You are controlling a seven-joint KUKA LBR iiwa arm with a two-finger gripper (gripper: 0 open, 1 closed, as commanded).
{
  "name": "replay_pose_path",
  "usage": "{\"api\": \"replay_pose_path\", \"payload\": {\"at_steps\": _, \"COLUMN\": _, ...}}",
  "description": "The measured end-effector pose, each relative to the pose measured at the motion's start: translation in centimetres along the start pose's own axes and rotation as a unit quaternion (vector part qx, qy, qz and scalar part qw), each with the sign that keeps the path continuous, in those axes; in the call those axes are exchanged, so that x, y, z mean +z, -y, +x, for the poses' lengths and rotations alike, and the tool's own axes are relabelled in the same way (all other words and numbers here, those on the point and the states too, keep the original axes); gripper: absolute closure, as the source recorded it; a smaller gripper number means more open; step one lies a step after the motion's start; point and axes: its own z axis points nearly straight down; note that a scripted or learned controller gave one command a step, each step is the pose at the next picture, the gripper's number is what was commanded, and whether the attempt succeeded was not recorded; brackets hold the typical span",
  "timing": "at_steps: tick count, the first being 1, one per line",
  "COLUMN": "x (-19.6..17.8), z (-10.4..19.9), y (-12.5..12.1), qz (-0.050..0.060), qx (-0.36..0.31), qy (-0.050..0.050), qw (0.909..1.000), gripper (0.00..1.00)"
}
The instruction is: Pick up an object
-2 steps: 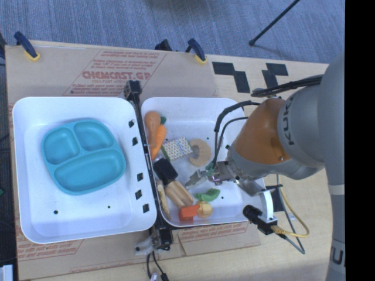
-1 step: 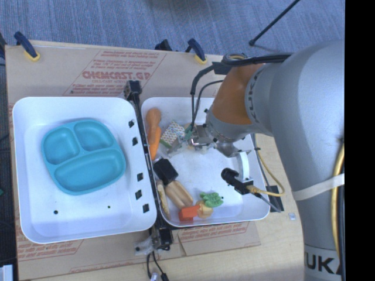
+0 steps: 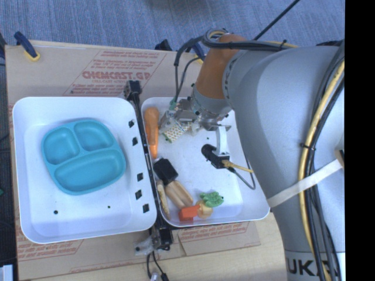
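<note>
The gripper (image 3: 176, 123) hangs low in the right bin (image 3: 253, 206), over its upper left corner; whether it's open or closed, I cannot tell. Just to its left lies the carrot (image 3: 152, 132), orange and slim, long axis running up and down along the bin's left wall
</note>
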Motion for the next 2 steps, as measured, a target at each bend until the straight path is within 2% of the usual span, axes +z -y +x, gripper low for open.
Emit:
{"api": "replay_pose_path", "payload": {"at_steps": 1, "x": -1.0, "z": 0.2, "y": 0.1, "qz": 0.004, "qx": -0.003, "qy": -0.003, "qw": 1.0000, "gripper": 1.00}}
{"api": "replay_pose_path", "payload": {"at_steps": 2, "x": -11.9, "z": 3.0, "y": 6.6, "qz": 0.001, "qx": 0.042, "qy": -0.004, "qw": 0.9991, "gripper": 1.00}}
